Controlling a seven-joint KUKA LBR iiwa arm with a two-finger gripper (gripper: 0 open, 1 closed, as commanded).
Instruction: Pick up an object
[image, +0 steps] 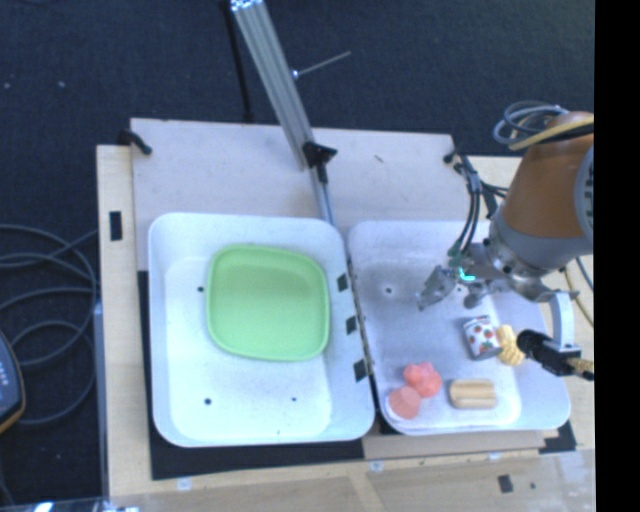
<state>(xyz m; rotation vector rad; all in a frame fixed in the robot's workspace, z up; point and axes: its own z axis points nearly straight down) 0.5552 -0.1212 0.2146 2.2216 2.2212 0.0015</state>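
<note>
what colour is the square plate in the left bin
Light green, plain with no pattern. The plate lies flat in the left bin, seen clearly in the camera view.

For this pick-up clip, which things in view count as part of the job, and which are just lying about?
Part of the job:
claw, over the right bin
pink pieces
tan roll-shaped item
small patterned block
yellow piece

Just lying about:
green plate in the left bin
metal pole
cables off the bench's left side
</note>
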